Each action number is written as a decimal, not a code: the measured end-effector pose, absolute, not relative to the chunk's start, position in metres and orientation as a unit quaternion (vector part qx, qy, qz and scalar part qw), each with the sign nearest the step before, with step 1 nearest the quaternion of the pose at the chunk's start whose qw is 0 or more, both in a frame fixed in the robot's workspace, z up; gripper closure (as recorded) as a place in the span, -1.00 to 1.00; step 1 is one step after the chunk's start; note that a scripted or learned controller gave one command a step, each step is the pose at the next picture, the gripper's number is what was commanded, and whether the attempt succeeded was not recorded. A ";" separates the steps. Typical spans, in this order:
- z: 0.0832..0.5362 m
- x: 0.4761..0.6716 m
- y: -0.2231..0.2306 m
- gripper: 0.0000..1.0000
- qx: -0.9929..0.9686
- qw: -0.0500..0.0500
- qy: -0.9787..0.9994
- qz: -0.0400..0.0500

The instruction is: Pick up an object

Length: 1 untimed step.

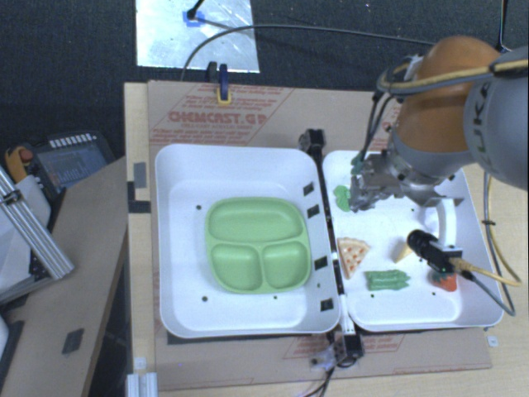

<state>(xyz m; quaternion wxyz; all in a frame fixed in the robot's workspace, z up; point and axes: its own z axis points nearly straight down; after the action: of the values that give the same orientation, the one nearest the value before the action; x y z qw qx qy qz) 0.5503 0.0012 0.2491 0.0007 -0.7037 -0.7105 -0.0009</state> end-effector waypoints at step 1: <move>0.247 0.534 0.047 1.00 -0.704 0.001 -0.710 0.000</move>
<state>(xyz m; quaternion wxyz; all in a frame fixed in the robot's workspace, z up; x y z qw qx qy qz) 0.5340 0.0465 0.2465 0.0006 -0.7040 -0.7102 -0.0003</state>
